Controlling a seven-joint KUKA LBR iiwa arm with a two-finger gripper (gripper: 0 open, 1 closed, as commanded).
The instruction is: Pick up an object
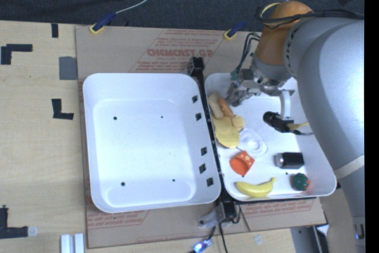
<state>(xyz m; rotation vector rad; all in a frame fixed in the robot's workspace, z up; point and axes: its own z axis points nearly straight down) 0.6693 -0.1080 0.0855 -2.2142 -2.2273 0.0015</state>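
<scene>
The right bin [317, 154] holds several small things. A tan, bread-like piece [222, 107] lies at its left wall, with a pale yellow lump [227, 131] just in front of it. My gripper [237, 93] hangs low over the back left of this bin, right beside the tan piece and a little behind it. Nothing shows between the fingers. Nearer the front lie a clear plastic piece [251, 143], an orange-red block [241, 163], a yellow banana [256, 188], a black block [289, 159] and a green ball [299, 182].
The left bin [95, 127] stands beside the right one, with black clips along the wall they share. My grey arm fills the space over the right bin's right side. Cardboard lies under both bins.
</scene>
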